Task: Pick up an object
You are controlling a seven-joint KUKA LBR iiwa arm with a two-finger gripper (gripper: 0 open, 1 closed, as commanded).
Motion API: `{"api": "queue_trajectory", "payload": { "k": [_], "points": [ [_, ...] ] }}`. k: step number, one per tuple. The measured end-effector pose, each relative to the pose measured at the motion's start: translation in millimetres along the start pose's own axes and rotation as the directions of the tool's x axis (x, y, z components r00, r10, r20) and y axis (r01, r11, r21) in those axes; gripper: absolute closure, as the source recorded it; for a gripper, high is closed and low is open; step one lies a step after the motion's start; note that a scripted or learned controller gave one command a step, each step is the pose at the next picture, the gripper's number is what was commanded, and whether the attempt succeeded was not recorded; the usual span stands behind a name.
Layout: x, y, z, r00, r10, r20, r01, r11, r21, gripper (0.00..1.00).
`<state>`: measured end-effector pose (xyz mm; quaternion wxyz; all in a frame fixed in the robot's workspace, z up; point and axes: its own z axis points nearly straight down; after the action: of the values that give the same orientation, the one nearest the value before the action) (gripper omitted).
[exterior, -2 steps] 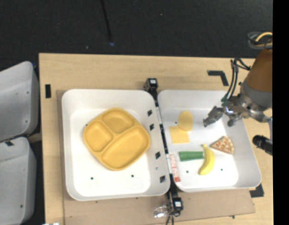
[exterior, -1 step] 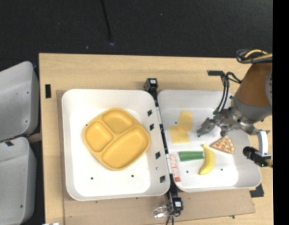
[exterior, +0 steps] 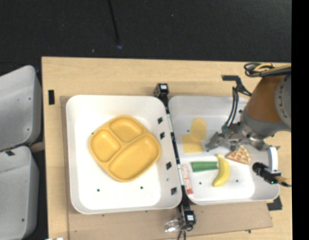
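Two shallow white bins sit side by side on one tan bench [exterior: 54, 79], and we list their contents from the left of the frame to the right.

Left bin [exterior: 76, 149], centre-left of the frame: we count one item, a yellow divided plate [exterior: 125, 147] with three compartments, lying flat near the middle of the bin floor.

Between the bins: one row of small black clips [exterior: 169, 136] runs along the shared edge, and we make out five of them along it.

Right bin [exterior: 194, 106], centre-right of the frame: we count five loose items.
- One pale yellow tilted piece [exterior: 198, 128], upper left of this bin.
- One flat yellow slab [exterior: 191, 145], just below that piece and touching it.
- One green block [exterior: 204, 166], lying lengthwise below the slab.
- One banana [exterior: 223, 172], curved, its upper end just right of the green block.
- One pizza-slice toy [exterior: 239, 156], red and tan, just above and right of the banana.

One arm [exterior: 267, 104], grey with an orange band, enters at the right edge. Its single gripper [exterior: 226, 140] hangs low over the right bin, between the yellow slab and the pizza-slice toy. Its fingers look splayed apart, and we see nothing between them.
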<state>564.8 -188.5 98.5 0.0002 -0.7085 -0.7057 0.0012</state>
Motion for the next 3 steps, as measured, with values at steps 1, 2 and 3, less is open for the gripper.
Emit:
{"api": "queue_trajectory", "payload": {
  "k": [1, 2, 3],
  "points": [
    [-1.2, 1.4, -13.3, 1.000, 0.004, 0.001, -0.004, 1.000, -0.006, 1.00],
    [-3.4, 5.0, -77.9, 1.000, -0.006, 0.001, 0.006, 1.000, -0.010, 1.00],
    [-14.2, 7.8, -127.7, 1.000, -0.006, 0.002, 0.006, 1.000, -0.009, 1.00]
  ]
}}
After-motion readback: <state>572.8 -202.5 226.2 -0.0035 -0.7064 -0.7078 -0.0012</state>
